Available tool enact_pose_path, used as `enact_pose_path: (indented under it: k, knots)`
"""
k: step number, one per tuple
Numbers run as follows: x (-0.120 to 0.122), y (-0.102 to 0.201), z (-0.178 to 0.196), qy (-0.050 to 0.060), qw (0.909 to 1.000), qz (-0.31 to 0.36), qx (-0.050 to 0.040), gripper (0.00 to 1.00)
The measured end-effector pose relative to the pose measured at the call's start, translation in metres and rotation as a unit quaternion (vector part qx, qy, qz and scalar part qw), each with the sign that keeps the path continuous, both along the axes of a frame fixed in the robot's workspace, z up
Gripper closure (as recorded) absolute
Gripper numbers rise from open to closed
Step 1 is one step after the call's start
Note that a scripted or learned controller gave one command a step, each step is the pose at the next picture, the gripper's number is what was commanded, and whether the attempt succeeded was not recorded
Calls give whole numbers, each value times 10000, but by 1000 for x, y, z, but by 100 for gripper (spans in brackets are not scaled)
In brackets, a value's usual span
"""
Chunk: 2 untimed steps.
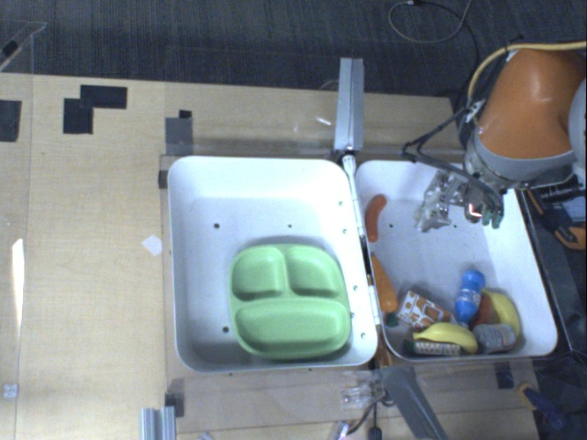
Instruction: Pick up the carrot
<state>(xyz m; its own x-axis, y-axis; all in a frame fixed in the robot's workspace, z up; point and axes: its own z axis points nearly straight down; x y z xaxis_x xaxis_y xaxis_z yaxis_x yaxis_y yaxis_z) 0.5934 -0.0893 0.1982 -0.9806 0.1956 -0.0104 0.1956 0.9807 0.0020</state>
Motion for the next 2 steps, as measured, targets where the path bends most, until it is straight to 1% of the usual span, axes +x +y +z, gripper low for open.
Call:
enact_pose_path:
  k: [1, 2]
  knots:
    - [32, -33, 86, -13, 9991, -420, -1, 100]
    - [57, -37, 15, 7, 9998, -221, 1, 100]
